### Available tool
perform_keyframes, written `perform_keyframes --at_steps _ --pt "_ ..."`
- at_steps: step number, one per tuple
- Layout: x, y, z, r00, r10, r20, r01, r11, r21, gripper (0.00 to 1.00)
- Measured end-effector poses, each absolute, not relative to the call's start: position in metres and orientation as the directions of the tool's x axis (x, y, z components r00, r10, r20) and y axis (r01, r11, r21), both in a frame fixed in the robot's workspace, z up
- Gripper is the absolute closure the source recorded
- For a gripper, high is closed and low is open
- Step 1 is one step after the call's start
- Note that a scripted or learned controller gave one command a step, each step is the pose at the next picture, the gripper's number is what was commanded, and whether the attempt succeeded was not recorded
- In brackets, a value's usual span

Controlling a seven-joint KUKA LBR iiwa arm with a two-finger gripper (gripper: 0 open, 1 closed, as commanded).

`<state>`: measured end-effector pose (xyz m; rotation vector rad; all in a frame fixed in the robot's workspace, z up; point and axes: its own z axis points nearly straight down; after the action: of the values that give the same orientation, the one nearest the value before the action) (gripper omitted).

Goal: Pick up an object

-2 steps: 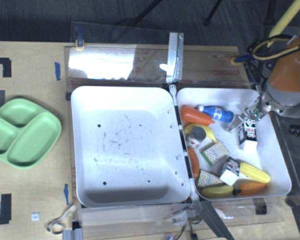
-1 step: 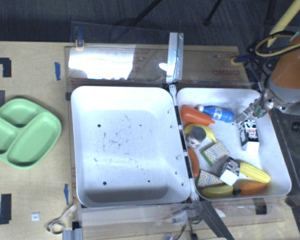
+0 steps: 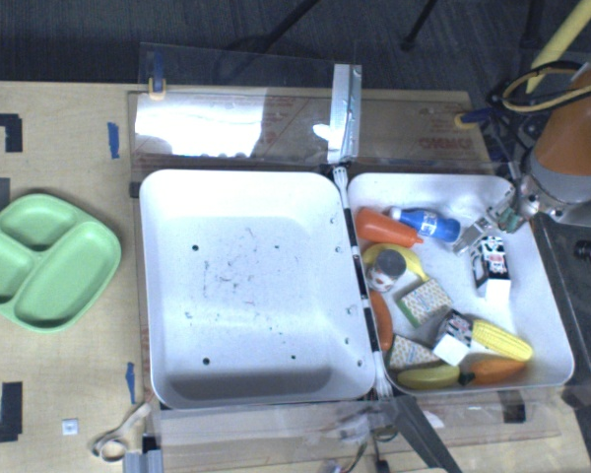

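Observation:
The right bin (image 3: 547,294) holds a jumble of objects. An orange carrot (image 3: 382,228) and a blue-and-white bottle (image 3: 426,225) lie at its back left. Below them sit a yellow round item (image 3: 389,261) and a patterned box (image 3: 424,302). A corn cob (image 3: 500,340), a banana (image 3: 428,374) and an orange piece (image 3: 497,368) lie along the front. My gripper (image 3: 485,233) hangs low over the bin's back right, just right of the bottle. A small black-and-white item (image 3: 492,263) sits right below it.
The left bin (image 3: 241,274) stands beside the right one, with a shared rim between them. A green divided plate (image 3: 44,261) rests on the bench at far left. A clear panel (image 3: 246,116) and a metal post (image 3: 345,111) rise behind the bins.

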<state>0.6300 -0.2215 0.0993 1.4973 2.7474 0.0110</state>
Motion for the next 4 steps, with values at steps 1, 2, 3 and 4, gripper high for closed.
perform_keyframes --at_steps 1,2,3,4 --pt "0.608 -0.225 0.176 -0.513 0.858 -0.004 0.858 0.513 0.004 0.0" --pt "0.575 -0.222 0.168 -0.595 0.804 0.0 0.804 0.595 0.001 0.0" --pt "0.55 -0.222 0.172 -0.716 0.698 -0.002 0.698 0.716 0.002 0.0" --pt "0.526 -0.218 0.23 -0.7 0.714 -0.004 0.714 0.7 0.003 0.0"
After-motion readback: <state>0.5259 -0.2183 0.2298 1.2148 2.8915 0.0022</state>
